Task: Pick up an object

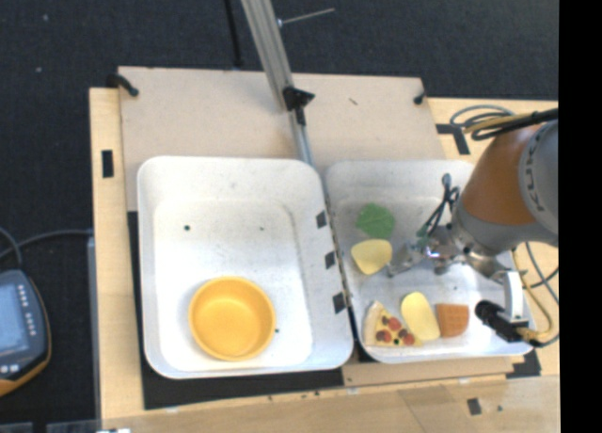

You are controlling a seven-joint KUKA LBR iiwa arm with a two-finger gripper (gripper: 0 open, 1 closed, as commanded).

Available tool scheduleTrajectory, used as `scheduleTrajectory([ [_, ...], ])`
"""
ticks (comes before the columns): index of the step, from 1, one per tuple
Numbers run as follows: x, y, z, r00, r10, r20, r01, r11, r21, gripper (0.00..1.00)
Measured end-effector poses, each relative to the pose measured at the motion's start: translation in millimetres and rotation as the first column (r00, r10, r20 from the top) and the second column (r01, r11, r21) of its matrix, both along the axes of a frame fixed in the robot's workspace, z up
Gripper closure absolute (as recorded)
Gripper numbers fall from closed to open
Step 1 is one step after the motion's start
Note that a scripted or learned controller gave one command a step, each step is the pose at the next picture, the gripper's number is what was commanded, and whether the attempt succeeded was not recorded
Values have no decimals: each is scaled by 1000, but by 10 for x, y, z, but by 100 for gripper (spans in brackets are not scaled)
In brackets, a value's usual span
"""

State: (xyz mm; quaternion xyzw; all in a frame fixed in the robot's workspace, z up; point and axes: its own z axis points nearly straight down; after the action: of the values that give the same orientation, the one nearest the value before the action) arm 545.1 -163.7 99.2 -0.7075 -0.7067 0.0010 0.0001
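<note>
The jaws (406, 262) sit low inside the right bin (400, 180), just beside the pale yellow piece (371, 256). The fingertips are small, dark and blurred against the bin floor, so it cannot be told whether they are apart or closed, or whether anything is between them. The wrist hardware behind them is a tangle of grey metal and cable, hard to resolve. The arm (503, 186), with its orange band, enters from the right and is cut off at the frame edge; it hides part of the right bin's far side.

A green piece (376, 220) lies just above the pale yellow one. Near the front wall lie a wedge with red spots (387, 328), a yellow oval piece (419, 316) and an orange block (452, 319), close together.

The left bin (226, 196) holds a yellow bowl (231, 317). Both bins rest on the worktop (207, 111).
</note>
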Motion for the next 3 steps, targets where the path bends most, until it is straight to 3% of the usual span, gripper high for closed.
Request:
scheduleTrajectory([
  [1,15,-9,129,1000,-5,7,5,1000,-1,100],
  [2,1,-62,764,1000,-1,10,1,1000,-2,100],
  [3,18,-76,1047,1000,4,7,-4,1000,0,100],
])
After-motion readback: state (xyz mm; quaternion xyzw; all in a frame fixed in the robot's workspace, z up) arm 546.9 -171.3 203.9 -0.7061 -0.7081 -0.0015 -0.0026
